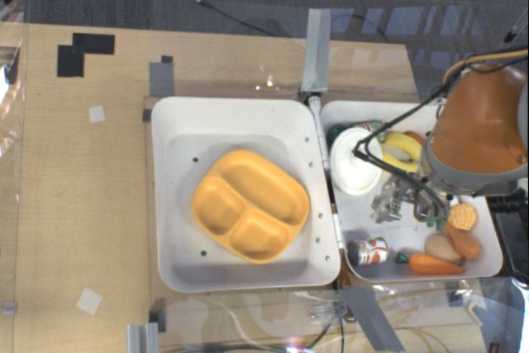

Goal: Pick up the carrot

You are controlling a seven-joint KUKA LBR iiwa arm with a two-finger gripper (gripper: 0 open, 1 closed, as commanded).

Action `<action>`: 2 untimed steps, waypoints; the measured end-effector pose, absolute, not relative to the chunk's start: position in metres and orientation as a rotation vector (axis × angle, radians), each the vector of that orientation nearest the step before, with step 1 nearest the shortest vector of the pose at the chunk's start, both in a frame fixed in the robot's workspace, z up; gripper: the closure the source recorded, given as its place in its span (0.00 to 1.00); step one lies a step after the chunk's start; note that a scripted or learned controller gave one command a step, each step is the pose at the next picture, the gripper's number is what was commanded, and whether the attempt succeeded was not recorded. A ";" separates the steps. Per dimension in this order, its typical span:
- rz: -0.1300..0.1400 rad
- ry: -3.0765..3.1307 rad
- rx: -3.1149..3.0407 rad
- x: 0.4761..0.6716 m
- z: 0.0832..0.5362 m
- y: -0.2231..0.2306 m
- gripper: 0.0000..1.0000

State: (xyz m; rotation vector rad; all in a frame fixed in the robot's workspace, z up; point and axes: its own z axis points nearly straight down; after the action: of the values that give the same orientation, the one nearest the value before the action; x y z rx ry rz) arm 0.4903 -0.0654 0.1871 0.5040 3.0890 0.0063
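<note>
The carrot (433, 264) is orange with a green tip and lies along the front edge of the right bin (355, 269). My gripper (395, 203) hangs over the middle of that bin, up and to the left of the carrot and apart from it. The arm's orange band sits above it at the right. Nothing shows between the fingers, and their spacing is too cluttered to read.
In the right bin are a white round container (354, 162), a banana (400, 146), a small can (371, 251), a potato (444, 248) and a waffle-like yellow piece (462, 217). The left bin (178, 178) holds a yellow divided plate (250, 203).
</note>
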 end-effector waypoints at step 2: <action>0.002 3.030 0.820 0.488 0.111 -0.139 1.00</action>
State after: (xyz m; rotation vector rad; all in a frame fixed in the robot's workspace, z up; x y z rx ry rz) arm 0.4879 -0.1393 0.1109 0.8199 3.0295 0.0022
